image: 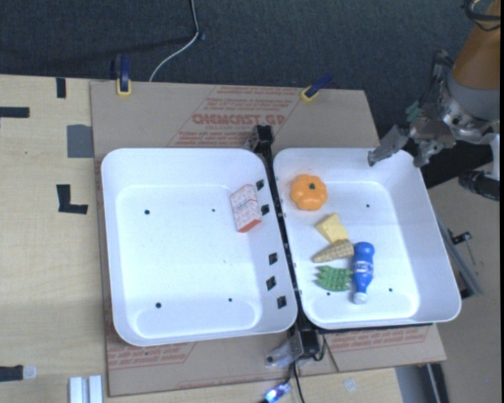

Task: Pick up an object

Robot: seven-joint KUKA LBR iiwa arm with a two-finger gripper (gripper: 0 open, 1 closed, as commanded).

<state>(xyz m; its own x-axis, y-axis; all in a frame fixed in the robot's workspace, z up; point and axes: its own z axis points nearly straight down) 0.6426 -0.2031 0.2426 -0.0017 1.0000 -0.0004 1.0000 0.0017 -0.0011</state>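
Observation:
In the right bin (403,217) lie an orange pumpkin toy (308,191), a yellow wedge (330,226), a tan cone (333,252), a green leafy piece (334,278) and a blue bottle (362,270). A small white and red carton (246,207) lies in the left bin (151,250) near its right wall. My gripper (401,147) hangs over the right bin's far right corner, well away from all of the objects, with its fingers spread open and nothing between them.
The two bins sit side by side on a cardboard sheet (235,116) held by clips at the back. A white cable (181,44) runs across the dark backdrop. Black clips (273,259) line the seam between the bins.

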